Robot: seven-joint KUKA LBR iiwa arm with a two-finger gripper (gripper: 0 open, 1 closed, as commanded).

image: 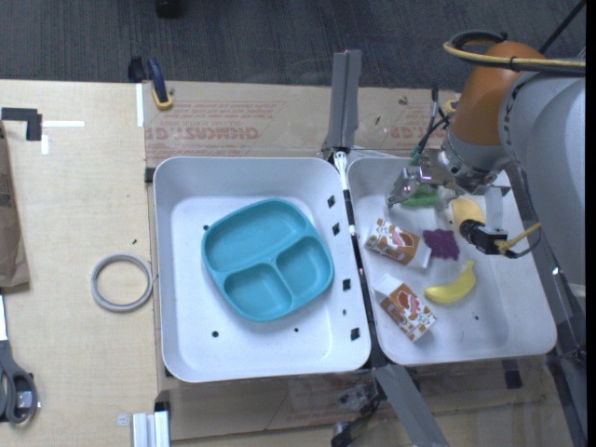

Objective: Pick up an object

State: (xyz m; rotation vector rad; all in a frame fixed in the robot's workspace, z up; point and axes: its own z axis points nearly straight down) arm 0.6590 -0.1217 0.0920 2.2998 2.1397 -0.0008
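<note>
While the end effector (pixel 416 181) hangs low over the right bin (pixel 521 338) (grip state unclear), the green object (pixel 426 196) lies just beneath it, nearest of all.

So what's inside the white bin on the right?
In the right bin: a banana, two small cartons, a purple piece and something green beneath the gripper. The arm covers whatever lies farther back.

Bench and floor, seen from above.
A pale wooden bench (pixel 74 203) is backed by dark carpeted floor (pixel 279 17); cardboard (pixel 233 124) is laid across it.
</note>
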